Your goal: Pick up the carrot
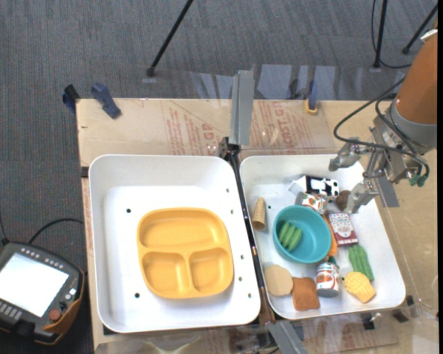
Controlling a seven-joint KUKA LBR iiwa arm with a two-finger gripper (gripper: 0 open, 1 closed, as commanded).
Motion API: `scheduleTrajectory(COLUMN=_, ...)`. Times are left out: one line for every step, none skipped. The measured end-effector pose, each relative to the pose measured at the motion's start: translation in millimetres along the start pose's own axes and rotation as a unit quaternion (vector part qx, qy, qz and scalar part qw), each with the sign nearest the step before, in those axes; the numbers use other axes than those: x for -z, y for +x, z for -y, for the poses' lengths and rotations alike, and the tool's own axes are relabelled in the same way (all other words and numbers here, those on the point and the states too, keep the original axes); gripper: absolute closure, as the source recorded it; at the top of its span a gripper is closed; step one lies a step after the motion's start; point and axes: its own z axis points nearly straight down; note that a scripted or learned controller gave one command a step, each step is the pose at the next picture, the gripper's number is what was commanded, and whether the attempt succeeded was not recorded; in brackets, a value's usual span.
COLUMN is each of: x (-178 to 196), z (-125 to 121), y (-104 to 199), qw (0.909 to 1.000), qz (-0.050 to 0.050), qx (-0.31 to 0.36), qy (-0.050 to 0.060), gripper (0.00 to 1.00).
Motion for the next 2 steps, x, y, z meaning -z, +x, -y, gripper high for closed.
scheduleTrajectory(x=-73, z=14, y=49, qw=0.9918, qz=-0.002, qx=-0.128, qy=0.000, gripper=0.00)
scheduleTrajectory(x=-175, z=5, y=71, qw=0.9961, qz=-0.003, qx=-0.088, qy=-0.001, gripper=0.00)
